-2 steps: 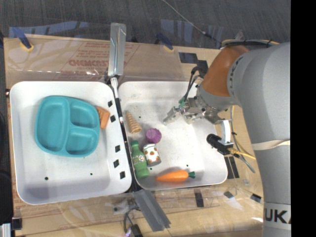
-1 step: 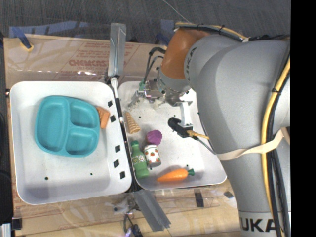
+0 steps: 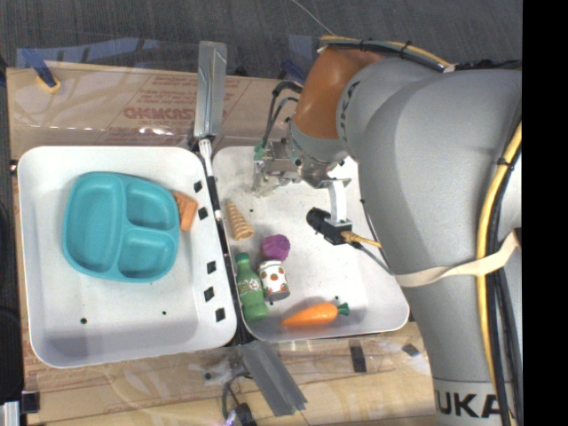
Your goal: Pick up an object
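At the far end of the right shallow white bin [image 3: 382,313]: grey two-finger gripper [image 3: 266,171] low over bare floor, finger state impossible to tell. Nothing lifted yet; orange plastic carrot [image 3: 311,315] near edge, untouched.

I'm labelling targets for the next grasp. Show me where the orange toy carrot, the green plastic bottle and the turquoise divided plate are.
orange toy carrot [image 3: 310,316], camera view, middle of its body.
green plastic bottle [image 3: 250,289], camera view, middle of its side.
turquoise divided plate [image 3: 99,217], camera view, floor of its large left compartment.
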Robot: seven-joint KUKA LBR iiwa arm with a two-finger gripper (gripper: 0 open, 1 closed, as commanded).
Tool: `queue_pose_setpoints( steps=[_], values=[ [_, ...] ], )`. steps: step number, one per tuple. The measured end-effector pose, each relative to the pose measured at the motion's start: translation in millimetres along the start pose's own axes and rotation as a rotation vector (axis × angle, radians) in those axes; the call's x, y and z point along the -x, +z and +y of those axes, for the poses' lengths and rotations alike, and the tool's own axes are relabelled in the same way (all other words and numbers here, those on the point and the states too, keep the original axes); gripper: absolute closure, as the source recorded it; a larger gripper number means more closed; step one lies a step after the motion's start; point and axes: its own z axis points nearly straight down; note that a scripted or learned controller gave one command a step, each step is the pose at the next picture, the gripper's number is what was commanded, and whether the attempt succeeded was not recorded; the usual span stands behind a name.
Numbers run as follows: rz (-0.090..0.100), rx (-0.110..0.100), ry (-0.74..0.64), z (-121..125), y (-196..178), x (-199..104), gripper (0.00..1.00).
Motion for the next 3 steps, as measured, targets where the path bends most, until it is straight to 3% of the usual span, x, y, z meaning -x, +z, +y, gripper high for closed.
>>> queue_pose_setpoints(
  steps=[1,2,3],
  values=[
    [0.002,0.011,0.002,2.5,-94.8,-92.7,1.00],
    [0.005,0.006,-0.005,-31.7,-151.8,-242.2,1.00],
    [-0.001,0.002,0.006,-25.7,10.5,-288.4,1.00]
  ],
)
